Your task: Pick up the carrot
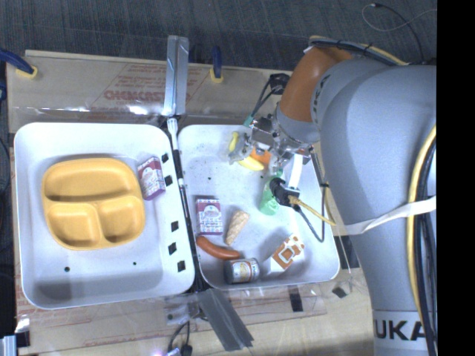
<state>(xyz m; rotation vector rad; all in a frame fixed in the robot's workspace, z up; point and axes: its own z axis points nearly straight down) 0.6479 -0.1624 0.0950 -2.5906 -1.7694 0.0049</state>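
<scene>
The carrot (260,156) shows as a small orange patch near the top of the right bin (319,262). My gripper (263,144) is lowered right over it, and the gripper body hides most of the carrot. Whether the carrot is held cannot be made out. A yellow item (236,144) lies against the gripper's left side, and another yellow piece (251,164) lies just below the carrot.
The right bin also holds a green item (269,201), a red-labelled packet (209,215), a bread roll (236,227), a sausage (217,249), a can (242,271) and an orange-white box (287,251). The left bin (30,221) holds a yellow divided tray (92,201) and a small packet (151,177).
</scene>
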